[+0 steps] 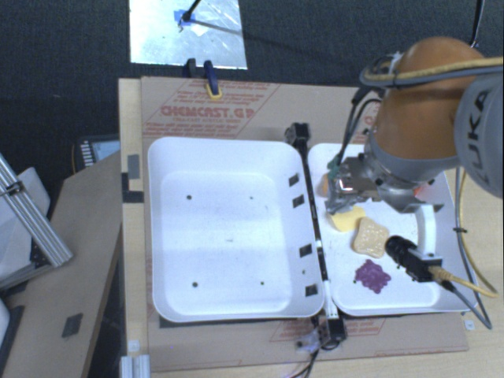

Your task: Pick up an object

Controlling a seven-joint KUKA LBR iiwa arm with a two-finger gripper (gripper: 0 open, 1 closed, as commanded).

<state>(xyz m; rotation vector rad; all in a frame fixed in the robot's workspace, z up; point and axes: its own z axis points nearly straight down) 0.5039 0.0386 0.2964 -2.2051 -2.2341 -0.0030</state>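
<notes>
Cardboard-topped bench (205,105), two white bins. Right bin (394,305) holds yellow wedge (347,218), tan slice (370,238), purple cluster (372,276). Gripper (343,189) over wedge; finger state cannot tell. Wedge likely light, soft; grasp across flat sides.

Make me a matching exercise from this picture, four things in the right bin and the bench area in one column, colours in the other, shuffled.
Things:
1. grape cluster
2. cheese wedge
3. cracker-like piece
4. clamp at the cardboard's far edge

Colours:
A. tan
B. blue and yellow
C. purple
D. pale yellow

Pairs: 1-C, 2-D, 3-A, 4-B
</notes>
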